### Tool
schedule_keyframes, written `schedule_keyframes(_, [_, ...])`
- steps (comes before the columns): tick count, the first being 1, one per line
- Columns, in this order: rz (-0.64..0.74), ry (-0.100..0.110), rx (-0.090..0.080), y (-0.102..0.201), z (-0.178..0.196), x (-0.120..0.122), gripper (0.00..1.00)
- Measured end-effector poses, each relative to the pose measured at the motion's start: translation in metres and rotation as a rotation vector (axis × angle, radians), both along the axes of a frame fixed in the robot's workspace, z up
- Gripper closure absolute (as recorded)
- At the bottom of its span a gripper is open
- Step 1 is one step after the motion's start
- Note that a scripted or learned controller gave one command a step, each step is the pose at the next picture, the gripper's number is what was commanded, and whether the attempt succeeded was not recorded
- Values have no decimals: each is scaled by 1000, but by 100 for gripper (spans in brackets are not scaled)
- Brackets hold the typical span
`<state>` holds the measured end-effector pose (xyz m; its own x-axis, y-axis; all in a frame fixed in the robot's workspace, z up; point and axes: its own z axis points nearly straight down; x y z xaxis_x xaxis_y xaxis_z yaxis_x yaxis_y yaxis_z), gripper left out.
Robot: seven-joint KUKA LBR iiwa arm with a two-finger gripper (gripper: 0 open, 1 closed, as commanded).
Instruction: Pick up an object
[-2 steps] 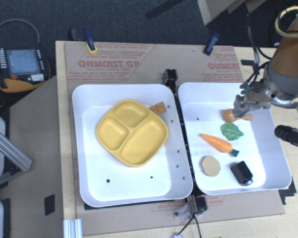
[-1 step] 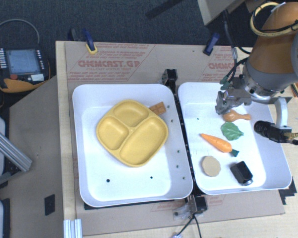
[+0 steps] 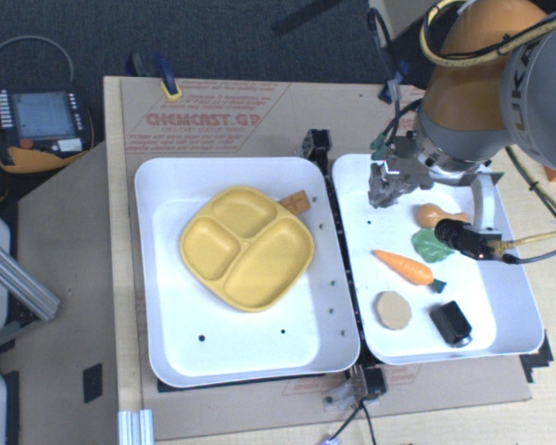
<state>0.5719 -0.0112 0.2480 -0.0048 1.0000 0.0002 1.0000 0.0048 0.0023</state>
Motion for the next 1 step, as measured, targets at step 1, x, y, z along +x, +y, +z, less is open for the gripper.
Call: schedule_keyframes(1, [0, 5, 1, 55, -5, -9, 100])
